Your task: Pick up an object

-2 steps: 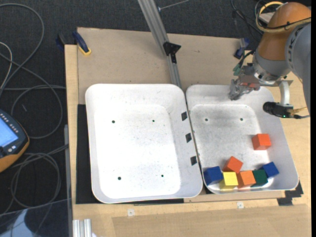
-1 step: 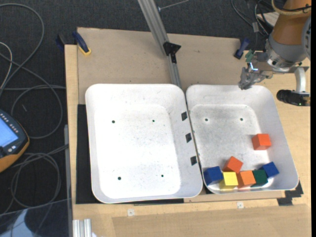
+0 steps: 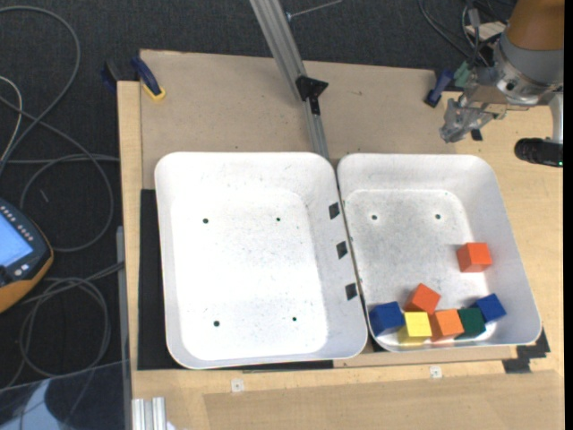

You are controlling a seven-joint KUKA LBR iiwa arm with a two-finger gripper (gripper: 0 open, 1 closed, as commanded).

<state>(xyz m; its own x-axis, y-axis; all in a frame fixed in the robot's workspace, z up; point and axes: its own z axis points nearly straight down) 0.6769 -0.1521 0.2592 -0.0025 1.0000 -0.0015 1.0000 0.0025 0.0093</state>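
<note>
Gripper hanging beyond the far right corner of the right bin, over bare bench, nothing between the fingers; open or closed impossible to tell. Well below it, toward the near side: lone orange cube, then a cluster of blocks in blue, yellow, orange, green.
</note>
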